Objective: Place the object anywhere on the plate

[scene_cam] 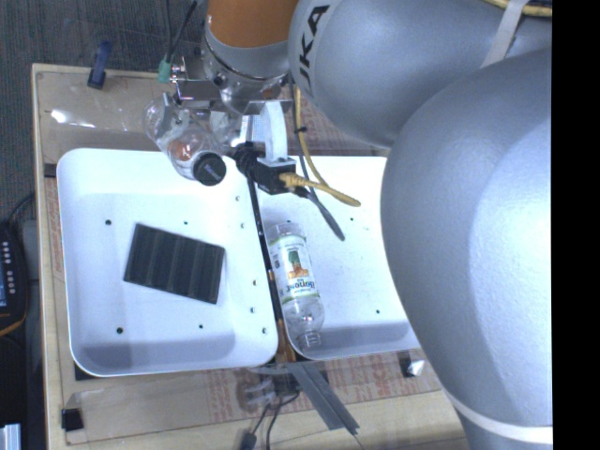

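The plate (175, 263) is dark grey with faint ribbed stripes. Both bins (84, 214) are white. The clear bottle (296, 284) wears a white, green and orange label. The arm (450, 157) is grey, banded orange.

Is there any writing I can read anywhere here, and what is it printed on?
"KA": black letters on the grey arm, likely the tail of a longer name cut off by the curve.
Label on the clear bottle in the right bin: green and orange print, too small to read.
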You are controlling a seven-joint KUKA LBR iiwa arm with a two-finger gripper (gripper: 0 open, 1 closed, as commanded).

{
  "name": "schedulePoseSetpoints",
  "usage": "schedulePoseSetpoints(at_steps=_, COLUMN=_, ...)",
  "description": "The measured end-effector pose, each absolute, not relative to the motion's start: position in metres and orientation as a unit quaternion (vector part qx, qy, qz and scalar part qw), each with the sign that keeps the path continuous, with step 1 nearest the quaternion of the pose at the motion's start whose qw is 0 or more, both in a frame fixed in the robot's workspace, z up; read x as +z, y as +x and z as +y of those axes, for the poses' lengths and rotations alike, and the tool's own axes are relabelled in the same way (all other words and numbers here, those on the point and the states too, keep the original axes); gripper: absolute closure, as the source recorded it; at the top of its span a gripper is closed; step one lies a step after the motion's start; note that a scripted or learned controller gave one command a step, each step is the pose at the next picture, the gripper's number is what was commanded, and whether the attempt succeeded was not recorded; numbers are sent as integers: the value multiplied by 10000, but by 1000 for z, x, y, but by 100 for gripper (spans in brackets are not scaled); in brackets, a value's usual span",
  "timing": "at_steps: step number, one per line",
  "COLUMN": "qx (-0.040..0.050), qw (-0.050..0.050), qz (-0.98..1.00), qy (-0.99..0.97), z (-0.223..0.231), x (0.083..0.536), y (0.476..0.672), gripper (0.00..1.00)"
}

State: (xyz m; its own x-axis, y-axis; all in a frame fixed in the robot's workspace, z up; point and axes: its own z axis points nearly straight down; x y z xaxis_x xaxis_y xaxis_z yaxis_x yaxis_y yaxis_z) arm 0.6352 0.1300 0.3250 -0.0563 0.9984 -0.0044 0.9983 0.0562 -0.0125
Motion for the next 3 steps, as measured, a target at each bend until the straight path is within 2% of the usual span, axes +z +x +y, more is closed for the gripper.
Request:
schedulePoseSetpoints(at_steps=1, qx=101, qw=42, qz=-7291, qy=-6844, z=131, x=329, y=636, gripper=100)
schedulePoseSetpoints(at_steps=2, qx=48, qw=23, qz=-7040, qy=-7101, z=108, x=296, y=560, gripper=100)
schedulePoseSetpoints(at_steps=3, qx=30, qw=7, qz=-7388, qy=-6739, z=111, x=306, y=558, gripper=100)
